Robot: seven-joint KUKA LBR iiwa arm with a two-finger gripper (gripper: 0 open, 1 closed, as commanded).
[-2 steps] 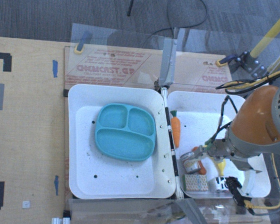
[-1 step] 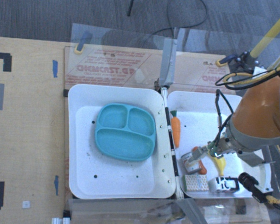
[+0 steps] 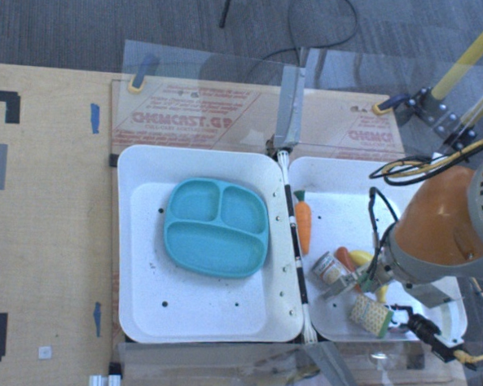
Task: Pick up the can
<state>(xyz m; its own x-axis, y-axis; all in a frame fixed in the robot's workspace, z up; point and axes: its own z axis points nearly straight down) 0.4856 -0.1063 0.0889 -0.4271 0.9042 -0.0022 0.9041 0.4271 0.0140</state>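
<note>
The desk (image 3: 44, 217) is of light wood and carries two white bins side by side. In the left bin (image 3: 137, 304) lies a turquoise plate (image 3: 217, 227) with three compartments; it sits a little toward the far side of the bin.

The can (image 3: 329, 268) is in the right bin (image 3: 338, 214), near the middle of the bin's left half. It lies on its side, with its metal end turned toward the left and slightly up. Just beside it, on the right, are a small orange-red piece (image 3: 345, 256) and a yellow piece (image 3: 360, 257); what they are I cannot tell. A carrot (image 3: 303, 223) lies along the left wall of this bin, farther back than the can. Nearer the front lies a corn cob (image 3: 369, 315) with a green end.

The arm (image 3: 440, 216) comes in from the right, and its orange part hangs over the right bin. The gripper (image 3: 365, 279) is low, just to the right of the can and above the corn cob. If its fingers are spread or pressed together I cannot tell, and if it touches the can also not.
</note>
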